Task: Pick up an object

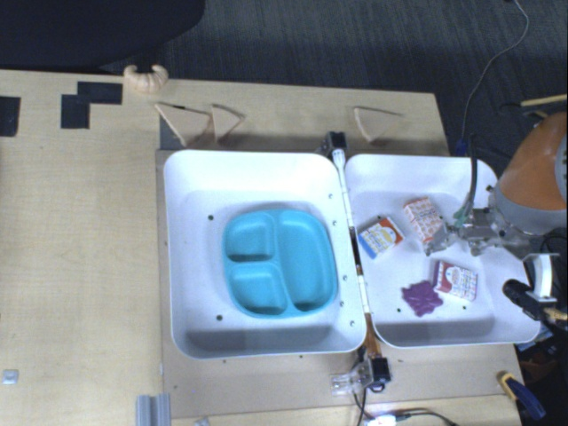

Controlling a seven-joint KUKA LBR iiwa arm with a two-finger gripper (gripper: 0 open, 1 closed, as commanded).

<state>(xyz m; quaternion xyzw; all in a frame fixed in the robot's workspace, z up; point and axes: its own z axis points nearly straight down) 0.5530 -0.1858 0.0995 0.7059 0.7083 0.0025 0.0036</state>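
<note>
Two white bins on the tabletop (80, 264), four small objects in the right one.

The left bin (191, 238) holds one blue three-compartment tray (280, 260). The right bin (395, 327) holds three small printed packets and one purple piece (422, 297): one packet (380, 235) near the divider, one (423, 219) just beside the end effector (453, 235), one (455, 281) beside the purple piece. The end effector hangs low over the bin's right part; whether it is spread or pressed together I cannot tell.
</note>
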